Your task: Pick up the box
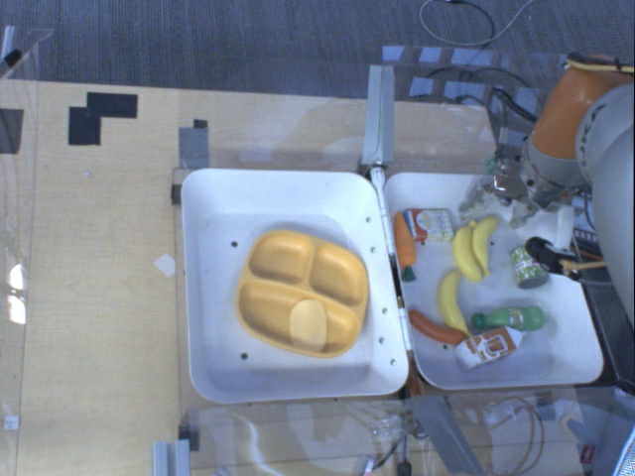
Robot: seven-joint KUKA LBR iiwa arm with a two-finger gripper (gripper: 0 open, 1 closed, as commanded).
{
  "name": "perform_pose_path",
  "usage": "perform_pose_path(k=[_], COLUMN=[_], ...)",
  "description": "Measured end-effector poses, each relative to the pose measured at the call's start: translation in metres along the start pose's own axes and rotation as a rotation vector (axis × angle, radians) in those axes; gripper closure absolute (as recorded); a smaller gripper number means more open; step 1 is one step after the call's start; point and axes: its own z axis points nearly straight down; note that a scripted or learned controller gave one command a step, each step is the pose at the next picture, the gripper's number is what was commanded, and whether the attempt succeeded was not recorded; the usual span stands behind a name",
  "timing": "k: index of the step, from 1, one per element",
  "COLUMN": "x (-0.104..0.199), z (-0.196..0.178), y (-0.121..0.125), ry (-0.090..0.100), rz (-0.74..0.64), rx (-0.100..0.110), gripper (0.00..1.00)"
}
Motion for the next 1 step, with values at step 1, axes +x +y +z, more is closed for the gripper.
perform_pose_path(k=[1], x=[0.0017], z=[-0.0132], y=[0.0024], ry=[-0.001], rz=[-0.006], rx=[-0.007], gripper=[1.0])
